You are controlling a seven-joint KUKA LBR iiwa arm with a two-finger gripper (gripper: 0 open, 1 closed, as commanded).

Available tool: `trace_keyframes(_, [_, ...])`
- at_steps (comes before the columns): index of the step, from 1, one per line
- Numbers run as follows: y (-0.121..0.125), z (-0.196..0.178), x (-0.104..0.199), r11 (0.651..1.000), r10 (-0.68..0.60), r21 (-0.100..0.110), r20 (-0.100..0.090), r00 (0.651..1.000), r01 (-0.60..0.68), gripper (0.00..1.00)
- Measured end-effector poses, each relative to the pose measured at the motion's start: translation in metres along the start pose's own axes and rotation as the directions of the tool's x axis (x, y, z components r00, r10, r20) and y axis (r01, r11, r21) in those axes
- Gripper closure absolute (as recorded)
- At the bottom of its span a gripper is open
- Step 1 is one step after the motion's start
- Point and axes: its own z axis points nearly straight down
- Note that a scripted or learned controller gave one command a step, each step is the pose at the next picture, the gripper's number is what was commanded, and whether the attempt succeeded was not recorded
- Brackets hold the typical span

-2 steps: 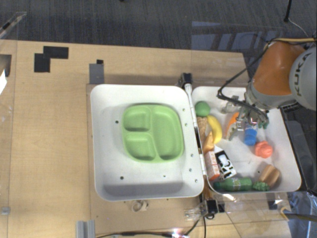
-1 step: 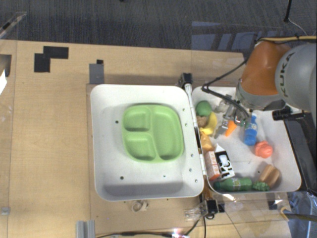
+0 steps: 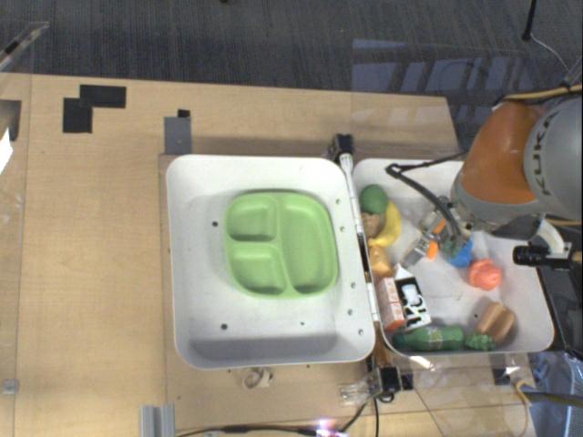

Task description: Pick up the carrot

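The gripper [image 3: 430,241] hangs in the right bin [image 3: 537,321] (right-centre of frame), seemingly closed on a small orange piece, probably the carrot [image 3: 439,228]. Lift straight and slowly, clear of the blue toy [image 3: 460,249] beside it.

The desk [image 3: 109,271] looks like pale wood, matt and smooth. Both bins — the left bin [image 3: 191,244] and the right bin [image 3: 528,321] — look like white plastic with a soft sheen. The green divided plate [image 3: 278,244] is smooth matt plastic. The arm [image 3: 510,167] has a glossy orange band and a satin grey shell. The banana [image 3: 390,228] and cucumber [image 3: 428,339] — toy food — look like slick plastic. Beyond the desk the floor [image 3: 273,25] is dark, ribbed carpet.
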Motion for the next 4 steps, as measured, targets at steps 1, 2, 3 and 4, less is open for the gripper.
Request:
trace_keyframes(1, [-0.002, 0.000, 0.010, 0.983, 0.182, 0.001, 0.002, 0.983, -0.182, 0.00])
trace_keyframes(2, [0.008, 0.003, -0.060, 0.976, 0.217, 0.003, -0.001, 0.976, -0.217, 0.00])
trace_keyframes(3, [0.017, 0.001, 0.003, 0.935, 0.353, 0.003, -0.004, 0.935, -0.353, 0.00])
trace_keyframes(4, [0.021, -0.014, 0.000, 0.939, 0.345, -0.007, 0.005, 0.939, -0.345, 1.00])
